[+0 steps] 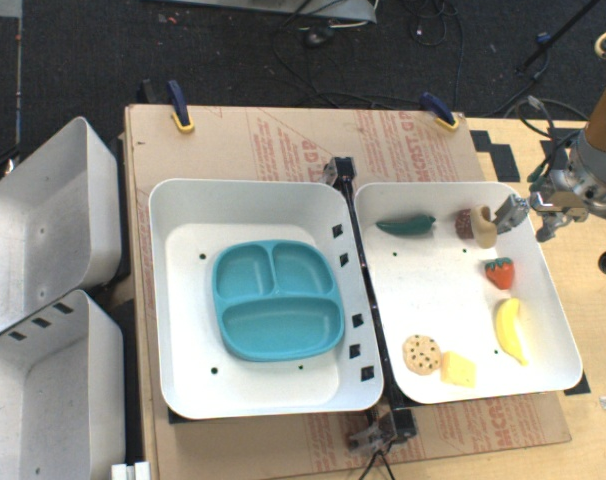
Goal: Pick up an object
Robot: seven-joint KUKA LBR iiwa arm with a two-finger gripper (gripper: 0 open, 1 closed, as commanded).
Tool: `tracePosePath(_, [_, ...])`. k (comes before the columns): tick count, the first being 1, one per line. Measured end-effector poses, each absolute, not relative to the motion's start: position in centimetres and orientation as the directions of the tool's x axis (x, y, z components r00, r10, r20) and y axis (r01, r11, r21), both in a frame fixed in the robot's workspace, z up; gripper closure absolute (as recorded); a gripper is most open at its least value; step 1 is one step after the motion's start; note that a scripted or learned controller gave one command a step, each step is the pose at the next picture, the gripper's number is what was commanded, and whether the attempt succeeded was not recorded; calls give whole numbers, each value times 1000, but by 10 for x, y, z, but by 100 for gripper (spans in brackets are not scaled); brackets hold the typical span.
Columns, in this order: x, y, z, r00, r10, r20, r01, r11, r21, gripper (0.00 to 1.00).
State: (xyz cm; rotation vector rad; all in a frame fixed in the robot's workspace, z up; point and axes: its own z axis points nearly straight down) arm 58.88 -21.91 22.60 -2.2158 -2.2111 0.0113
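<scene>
The objects to pick from all lie in the right bin (pixel 563 348). At its far side a dark green pepper (pixel 406 225) lies flat. To the right of it sits a brown, round thing (pixel 466 223) touching a tan piece (pixel 483 230); I cannot tell what these two are. Nearer lies a small red strawberry (pixel 500 272), and nearer again a yellow banana (pixel 510 330) close to the right wall. At the near side a round cookie (pixel 421 353) with dark spots lies just beside a yellow cheese wedge (pixel 459 370).

The left bin (pixel 173 298) holds a blue plate (pixel 279 299) with three parts, and the plate lies flat in the middle.

The gripper (pixel 528 218) hangs over the far right corner of the right bin. Its two fingers stand apart, with nothing between them. One fingertip is right next to the tan piece. The arm (pixel 593 163) is cut off at the right edge. Two more white tubs (pixel 43 218) on the left are cut off too.
</scene>
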Motion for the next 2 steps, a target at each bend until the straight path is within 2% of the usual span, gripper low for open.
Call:
tracePosePath(1, [592, -218, 234, -1, 1000, -1, 1000, 1, 0, 0])
tracePosePath(2, [582, -214, 179, 1, 1000, 2, 1000, -1, -5, 0])
